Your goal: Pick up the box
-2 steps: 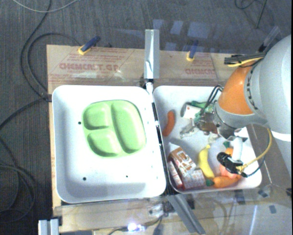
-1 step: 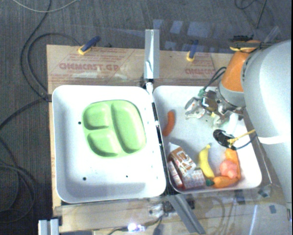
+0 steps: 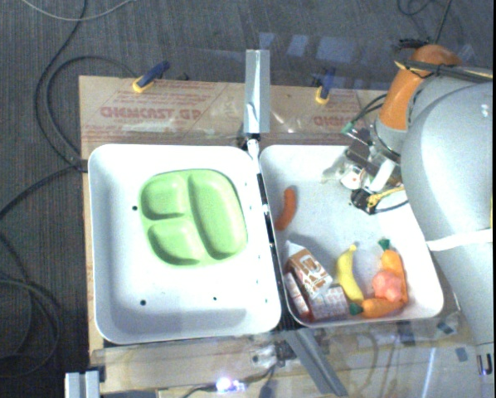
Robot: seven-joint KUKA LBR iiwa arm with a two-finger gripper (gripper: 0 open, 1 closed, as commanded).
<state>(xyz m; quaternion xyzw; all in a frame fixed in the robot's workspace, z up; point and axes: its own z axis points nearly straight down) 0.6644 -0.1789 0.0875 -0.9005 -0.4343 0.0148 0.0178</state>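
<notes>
Task status: not complete. The box (image 3: 312, 282), a small brown-and-white printed carton, lies flat in the right bin (image 3: 314, 181), against the wall at that bin's 7 o'clock corner. Nothing lifts or touches it from above.

Position of the tool: the tool (image 3: 366, 172) hangs over the right bin at about 1 o'clock, near the far wall, on the grey arm (image 3: 451, 164) with its orange band (image 3: 397, 98). It stands well apart from the box. Its state cannot be read: the wrist hardware and cables mask the tips, so whether it is spread or closed is not determinable. No object is seen in it.

Surrounding items in the right bin:
- a banana (image 3: 348, 274) just beside the box, at its 3 o'clock;
- a cluster of orange and red toy foods (image 3: 385, 287) beyond the banana, at the bin's 5 o'clock;
- a sausage (image 3: 287, 207) near the left wall, at 10 o'clock.

The left bin (image 3: 115, 305) holds a green divided plate (image 3: 194, 215).

Remaining work, as judged from this layout: travel toward 7 o'clock, descent over the box, closure, and lift. The bin wall and the banana leave little clearance on either side of the box.
</notes>
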